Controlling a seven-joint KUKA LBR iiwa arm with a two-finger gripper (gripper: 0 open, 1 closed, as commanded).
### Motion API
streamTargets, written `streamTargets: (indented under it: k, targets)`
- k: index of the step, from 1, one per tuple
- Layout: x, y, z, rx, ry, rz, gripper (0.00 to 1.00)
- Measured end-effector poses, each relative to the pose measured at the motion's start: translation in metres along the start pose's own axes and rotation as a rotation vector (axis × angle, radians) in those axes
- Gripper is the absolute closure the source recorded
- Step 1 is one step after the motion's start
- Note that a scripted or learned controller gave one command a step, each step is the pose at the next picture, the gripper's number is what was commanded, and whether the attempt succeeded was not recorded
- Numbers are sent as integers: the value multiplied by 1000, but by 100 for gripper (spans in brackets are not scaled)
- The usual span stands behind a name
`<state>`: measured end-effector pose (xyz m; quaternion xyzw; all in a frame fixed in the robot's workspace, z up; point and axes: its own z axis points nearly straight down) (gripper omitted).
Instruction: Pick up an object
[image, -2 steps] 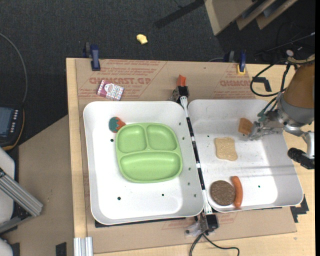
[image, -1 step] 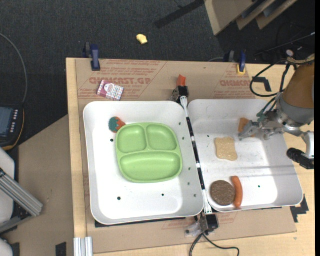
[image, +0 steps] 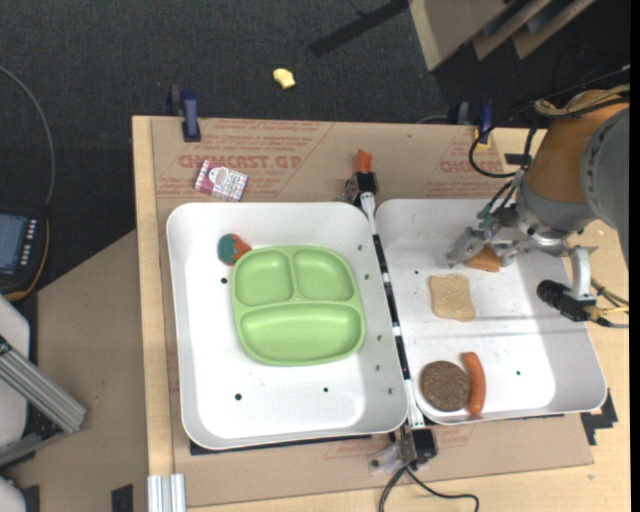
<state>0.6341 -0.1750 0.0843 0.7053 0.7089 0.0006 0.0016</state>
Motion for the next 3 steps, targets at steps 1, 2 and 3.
streamTargets:
  k: [1, 2, 3]
  targets:
    - [-3, 0, -11, -3, -1, 3, 100]
    - [78, -23, -2, 1, 2, -1, 100]
    - [136, -52, -133, -10, 4, -2, 100]
